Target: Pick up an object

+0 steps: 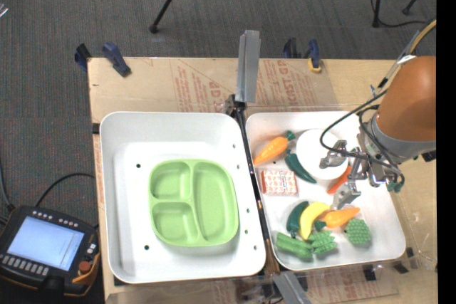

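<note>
The two-finger metal gripper [347, 185] is hanging low over the right white bin [396, 237], in its right half, with the grey arm and its orange band [411, 97] coming in from the right edge.

A slim orange toy piece [338, 181], possibly a carrot or pepper, is lying right beside the gripper on its left, long axis slanting from upper right to lower left. It is appearing to touch or pass behind the gripper hardware; contact cannot be confirmed.

Just below the gripper, an orange plastic carrot with a green tip [339, 217] is lying roughly left to right, beside a yellow plastic banana [311, 218] and a green bumpy toy vegetable [358, 232]. These are nearer the bin's front wall.

How far the gripper is open: cannot tell, as the metal parts are overlapping with cables and toys. Nothing is clearly showing in its grasp.

Judgement: the slim orange piece is looking like the nearest candidate; a grasp across its slanted axis would be calling for little travel. The crowded cluster below is risking a knock.

The left white bin [117, 153] is carrying a light green sectioned plastic tray [193, 203], well apart from the gripper.
</note>
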Robot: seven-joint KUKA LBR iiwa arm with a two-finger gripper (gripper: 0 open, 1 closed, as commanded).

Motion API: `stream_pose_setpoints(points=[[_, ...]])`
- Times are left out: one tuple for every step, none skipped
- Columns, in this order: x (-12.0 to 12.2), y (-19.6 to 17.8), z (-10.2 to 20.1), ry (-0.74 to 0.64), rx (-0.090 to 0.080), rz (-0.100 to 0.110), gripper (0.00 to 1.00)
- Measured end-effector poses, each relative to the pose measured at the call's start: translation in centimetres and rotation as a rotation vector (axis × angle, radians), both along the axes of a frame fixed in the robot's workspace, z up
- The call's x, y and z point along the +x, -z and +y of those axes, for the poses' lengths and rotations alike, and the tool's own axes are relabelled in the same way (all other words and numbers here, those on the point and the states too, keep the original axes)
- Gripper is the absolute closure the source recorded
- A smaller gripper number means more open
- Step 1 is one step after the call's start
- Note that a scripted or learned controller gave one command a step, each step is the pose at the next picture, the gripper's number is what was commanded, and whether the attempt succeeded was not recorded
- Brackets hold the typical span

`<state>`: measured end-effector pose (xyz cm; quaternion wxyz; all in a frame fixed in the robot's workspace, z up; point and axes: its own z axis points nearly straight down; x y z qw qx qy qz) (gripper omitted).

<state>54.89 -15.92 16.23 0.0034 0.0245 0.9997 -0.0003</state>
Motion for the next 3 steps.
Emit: stream_pose_setpoints(points=[[2.3, 7.1, -1.9, 0.061, 0.000, -0.004, 0.00], [-0.1, 7.2, 1.0, 0.147, 0.001, -0.001, 0.00], [0.2, 6.0, 1.1, 0.141, 0.001, -0.009, 1.00]])
